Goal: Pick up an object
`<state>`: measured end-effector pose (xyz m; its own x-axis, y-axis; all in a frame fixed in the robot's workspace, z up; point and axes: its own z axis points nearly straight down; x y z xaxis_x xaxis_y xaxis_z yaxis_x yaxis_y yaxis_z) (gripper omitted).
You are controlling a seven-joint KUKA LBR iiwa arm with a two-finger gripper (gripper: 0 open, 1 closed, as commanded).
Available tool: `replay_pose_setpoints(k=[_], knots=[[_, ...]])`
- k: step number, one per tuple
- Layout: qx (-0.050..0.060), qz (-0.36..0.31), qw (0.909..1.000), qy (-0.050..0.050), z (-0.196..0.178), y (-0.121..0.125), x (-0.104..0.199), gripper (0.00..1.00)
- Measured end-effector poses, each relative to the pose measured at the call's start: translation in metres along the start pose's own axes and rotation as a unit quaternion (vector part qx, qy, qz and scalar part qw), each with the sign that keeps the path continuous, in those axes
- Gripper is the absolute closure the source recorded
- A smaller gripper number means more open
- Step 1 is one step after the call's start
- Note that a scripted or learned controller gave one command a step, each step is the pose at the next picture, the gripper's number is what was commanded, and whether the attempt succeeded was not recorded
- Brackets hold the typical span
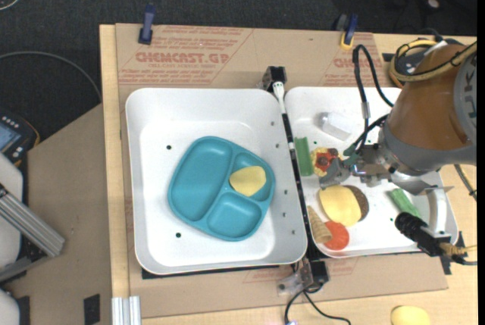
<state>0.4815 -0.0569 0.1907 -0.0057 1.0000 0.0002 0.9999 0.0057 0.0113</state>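
Two bins, one plate, a few small pieces

The left bin [151,134] has one teal plate [198,183] and one pale yellow piece [248,179]. The right bin [312,107] has two green pieces, a block [303,157] and a stick [402,201], one yellow-brown round piece [341,204], and one red-orange piece [336,237].

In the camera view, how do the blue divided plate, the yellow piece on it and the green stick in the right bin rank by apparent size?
1. blue divided plate, by far the largest.
2. yellow piece.
3. green stick: similar in length, but much narrower.
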Motion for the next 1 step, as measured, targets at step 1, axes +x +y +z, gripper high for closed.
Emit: replay_pose_setpoints(k=[1], knots=[[-0.003,0.000,1.0000,0.000,-0.1350,0.0016,0.0209,0.00]])
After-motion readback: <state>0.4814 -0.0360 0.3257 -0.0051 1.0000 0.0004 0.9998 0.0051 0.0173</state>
